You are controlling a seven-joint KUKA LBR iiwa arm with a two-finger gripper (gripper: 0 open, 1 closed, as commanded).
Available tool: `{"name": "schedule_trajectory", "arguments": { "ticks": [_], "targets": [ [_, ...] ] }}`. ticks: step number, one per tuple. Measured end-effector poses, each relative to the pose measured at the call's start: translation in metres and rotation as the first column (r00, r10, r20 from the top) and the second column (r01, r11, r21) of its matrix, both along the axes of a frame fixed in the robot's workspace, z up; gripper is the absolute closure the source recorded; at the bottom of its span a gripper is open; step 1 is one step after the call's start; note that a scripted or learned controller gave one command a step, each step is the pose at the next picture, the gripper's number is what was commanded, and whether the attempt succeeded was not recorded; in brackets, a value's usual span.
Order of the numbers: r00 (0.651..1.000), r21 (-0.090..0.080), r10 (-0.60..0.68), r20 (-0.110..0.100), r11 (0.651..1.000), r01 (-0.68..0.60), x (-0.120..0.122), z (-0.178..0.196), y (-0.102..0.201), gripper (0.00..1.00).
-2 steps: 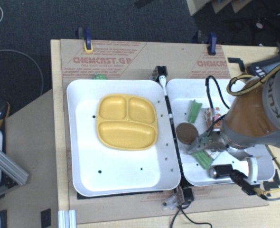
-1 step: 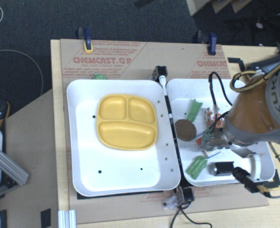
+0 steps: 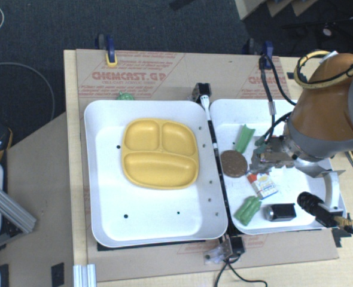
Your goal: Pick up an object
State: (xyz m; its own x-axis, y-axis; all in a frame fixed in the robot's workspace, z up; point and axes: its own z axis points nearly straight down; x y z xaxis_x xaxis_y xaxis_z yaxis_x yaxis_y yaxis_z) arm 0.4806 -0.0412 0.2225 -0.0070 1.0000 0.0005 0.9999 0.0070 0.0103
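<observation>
- The grey arm [image 3: 320, 137], with its orange band [image 3: 327, 94] bulging above the wrist, comes in from the right and bends down over the right bin [image 3: 229, 119].
- The tool [image 3: 265, 159] hangs low over the middle of that bin. Whether it is apart or together cannot be told from this slant, and nothing can be seen clamped in it.
- The things to be picked lie in the right bin, all close around the tool:
  - a flat, round brown disc [image 3: 233, 164], matt, just left of the tool;
  - a small glossy packet [image 3: 264, 188] in red, white and blue, just below the tool;
  - a long green piece [image 3: 244, 139], tilted, above the disc near the tool's upper side;
  - a second, stubbier green piece [image 3: 247, 209] near the bin's front edge;
  - a black block [image 3: 281, 212] with a pale end, just right of that green piece.
- The left bin [image 3: 105, 178], smooth white with rounded corners, holds a yellow divided plate [image 3: 160, 153] with three compartments; it lies well apart from the tool.
- Both bins sit on a bench [image 3: 164, 70] topped with brown board printed in red letters.
- A thin dark cable [image 3: 213, 145] runs along the join between the bins.
</observation>
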Motion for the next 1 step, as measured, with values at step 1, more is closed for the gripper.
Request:
{"name": "schedule_trajectory", "arguments": {
  "ticks": [1],
  "targets": [
    [1.0,-0.002,-0.005,-0.007,1.0,0.005,0.0519,-0.0392,-0.001,1.0]
  ]
}}
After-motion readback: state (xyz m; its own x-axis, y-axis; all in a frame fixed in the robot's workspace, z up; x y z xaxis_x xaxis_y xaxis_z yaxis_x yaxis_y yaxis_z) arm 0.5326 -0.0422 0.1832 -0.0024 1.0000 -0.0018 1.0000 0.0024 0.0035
